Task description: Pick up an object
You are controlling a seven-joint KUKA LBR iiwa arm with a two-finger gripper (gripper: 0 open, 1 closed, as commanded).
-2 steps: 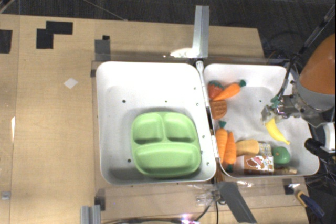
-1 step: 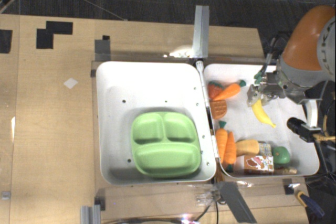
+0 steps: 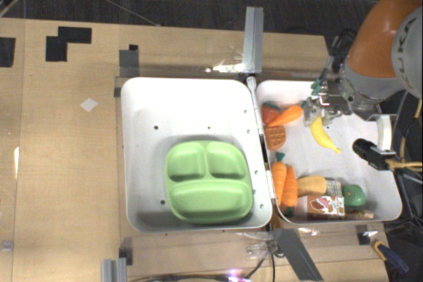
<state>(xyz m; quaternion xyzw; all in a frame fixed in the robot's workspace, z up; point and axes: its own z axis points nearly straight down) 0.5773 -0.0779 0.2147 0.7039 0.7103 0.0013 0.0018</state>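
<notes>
Nearest you, the left bin (image 3: 142, 142) holds a green divided plate (image 3: 209, 179). Along the right bin's (image 3: 390, 205) near wall lie two carrots (image 3: 284, 185), a printed packet (image 3: 325, 203) and a green ball (image 3: 355, 195). Farther back you have a banana (image 3: 322, 133), another carrot (image 3: 285, 116) and an orange piece (image 3: 275, 136). The gripper (image 3: 324, 105) sits right above the banana's upper end; you cannot tell its grip state. The wooden counter (image 3: 59, 162) carries both bins.
</notes>
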